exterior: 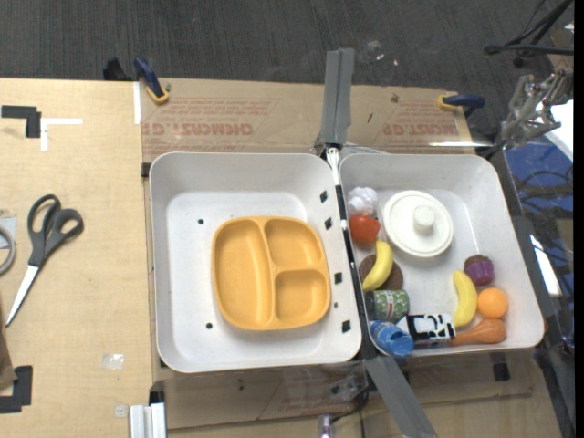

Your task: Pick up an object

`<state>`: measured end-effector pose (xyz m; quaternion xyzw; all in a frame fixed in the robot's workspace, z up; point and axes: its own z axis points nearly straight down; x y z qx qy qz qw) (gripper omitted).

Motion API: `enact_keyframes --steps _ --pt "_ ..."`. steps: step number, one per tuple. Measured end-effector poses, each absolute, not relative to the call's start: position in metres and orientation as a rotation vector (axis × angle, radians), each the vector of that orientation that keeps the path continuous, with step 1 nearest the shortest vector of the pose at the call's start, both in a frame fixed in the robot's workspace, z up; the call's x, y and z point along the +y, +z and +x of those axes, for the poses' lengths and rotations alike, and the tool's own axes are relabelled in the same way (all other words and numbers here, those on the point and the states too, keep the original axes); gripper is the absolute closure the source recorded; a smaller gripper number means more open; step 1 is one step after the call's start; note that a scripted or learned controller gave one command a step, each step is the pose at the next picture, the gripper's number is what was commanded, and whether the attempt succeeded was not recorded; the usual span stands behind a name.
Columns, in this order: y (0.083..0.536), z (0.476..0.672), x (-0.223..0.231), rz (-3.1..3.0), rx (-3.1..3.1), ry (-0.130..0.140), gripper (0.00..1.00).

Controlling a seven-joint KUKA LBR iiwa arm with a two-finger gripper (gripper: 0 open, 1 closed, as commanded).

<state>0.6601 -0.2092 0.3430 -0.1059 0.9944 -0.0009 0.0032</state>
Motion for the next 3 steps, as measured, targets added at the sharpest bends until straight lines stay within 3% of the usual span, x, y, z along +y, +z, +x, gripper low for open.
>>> enact_keyframes --steps 3 --pt "0.374 0.665 -0.208 -0.324 3.098 -0.005 1.00"
